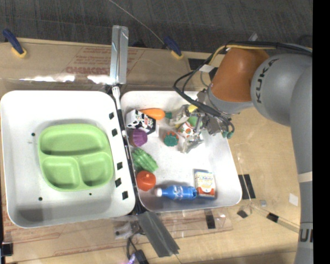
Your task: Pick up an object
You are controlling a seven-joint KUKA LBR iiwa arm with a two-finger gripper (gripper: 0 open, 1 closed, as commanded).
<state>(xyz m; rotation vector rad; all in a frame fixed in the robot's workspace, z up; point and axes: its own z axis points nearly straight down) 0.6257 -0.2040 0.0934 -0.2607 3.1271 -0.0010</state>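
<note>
Take the blue bottle [176, 192], lying on its side along the near wall of the right bin [231, 164], as your reference landmark. The gripper [191, 139] sits well beyond the bottle, low over the far middle of that bin. Whether the claw is spread or pressed together cannot be told here; clutter and cabling mask it, and nothing can be confirmed as held.

Candidate objects, located from the bottle:
- Small carton [204, 182]: just beside the bottle's right end.
- Red tomato [146, 180]: just beside its left end.
- Green vegetable [144, 159]: beyond the tomato.
- Teal ball [170, 139]: well beyond the bottle, nearest the gripper.

Handling judgement: you should expect these to be light plastic toys. The ball and tomato are round and likely slippery, so grasp across the widest part. The carton is probably stiff with flat faces; close on its two broad sides. The left bin [11, 147] holds a green divided tray [75, 157].
</note>
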